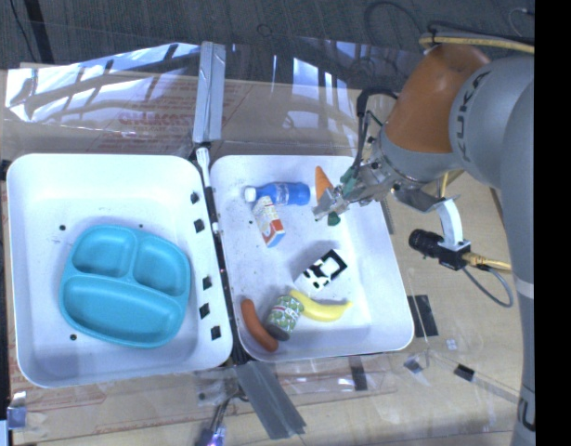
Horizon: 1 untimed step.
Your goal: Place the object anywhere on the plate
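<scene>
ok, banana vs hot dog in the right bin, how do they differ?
The banana is yellow; the hot dog is reddish brown. The banana lies nearly crosswise near the bin's middle front; the hot dog lies diagonally at the front-left corner. The banana curves more. Both are long, lie flat and flank the same small green can.

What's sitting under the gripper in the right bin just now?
The gripper hangs over the right bin, beside an orange carrot and a blue bottle. The floor directly beneath it is covered.

Plate [127, 286]: smooth blue plastic, slight sheen. Bins [25, 249]: matt white plastic. Banana [324, 308]: glossy yellow.
</scene>
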### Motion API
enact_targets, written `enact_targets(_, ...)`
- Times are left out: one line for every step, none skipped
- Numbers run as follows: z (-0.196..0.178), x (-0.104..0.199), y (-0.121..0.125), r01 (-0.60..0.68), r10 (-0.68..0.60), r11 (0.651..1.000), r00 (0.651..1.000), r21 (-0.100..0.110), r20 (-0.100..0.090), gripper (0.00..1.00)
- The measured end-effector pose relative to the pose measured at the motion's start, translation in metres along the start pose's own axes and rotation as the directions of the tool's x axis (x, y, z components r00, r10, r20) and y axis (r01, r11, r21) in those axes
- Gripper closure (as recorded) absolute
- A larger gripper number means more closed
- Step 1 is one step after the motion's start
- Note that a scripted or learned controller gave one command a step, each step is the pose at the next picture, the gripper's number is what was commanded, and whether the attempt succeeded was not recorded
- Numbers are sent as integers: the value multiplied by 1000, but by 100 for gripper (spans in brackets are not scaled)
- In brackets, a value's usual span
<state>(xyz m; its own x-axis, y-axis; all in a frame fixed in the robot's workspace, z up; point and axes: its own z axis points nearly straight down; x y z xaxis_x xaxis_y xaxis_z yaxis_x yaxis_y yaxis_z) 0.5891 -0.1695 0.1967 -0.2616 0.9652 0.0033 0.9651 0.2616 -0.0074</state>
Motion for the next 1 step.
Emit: enact_targets(18, 58, -2, 168, -168, 986, 986, 2, -1, 100)
